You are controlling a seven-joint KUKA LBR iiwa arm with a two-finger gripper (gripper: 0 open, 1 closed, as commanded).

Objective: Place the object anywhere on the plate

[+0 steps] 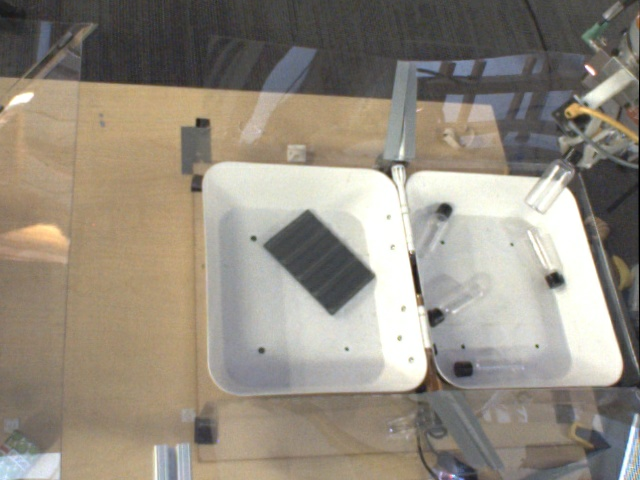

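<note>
The gripper (572,158) seems to pinch a clear tube (548,188) by its top; light, slippery, best held mid-body for the plate (319,261).

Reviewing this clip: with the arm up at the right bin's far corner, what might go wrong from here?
1. The clear tube at the gripper hangs over the right bin's rim; it may drop outside.
2. The dark plate lies across the divider in the left bin, so the carry is long.
3. Other tubes are see-through and round, likely to roll.
</note>
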